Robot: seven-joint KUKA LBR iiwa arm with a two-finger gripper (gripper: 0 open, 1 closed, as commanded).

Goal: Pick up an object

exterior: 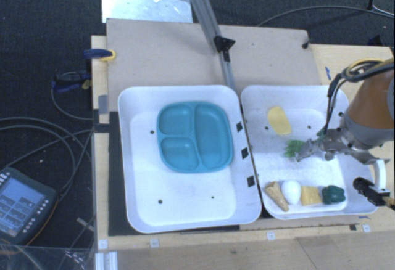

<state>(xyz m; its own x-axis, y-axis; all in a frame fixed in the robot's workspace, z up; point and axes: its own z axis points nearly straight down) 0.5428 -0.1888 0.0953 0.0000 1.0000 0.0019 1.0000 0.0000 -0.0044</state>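
In the right bin, my gripper reaches in from the right, low over the bin floor. Its tip is right against a small green leafy piece in the middle of the bin; the view does not settle whether that piece is held. A yellow oval piece lies further back. Along the front wall sit a tan cone-shaped piece, a white egg, a yellow block and a dark green pepper.
The left bin holds a teal divided plate. The arm's orange band hangs over the right bin's right side. A grey pole slants across the back of the bench.
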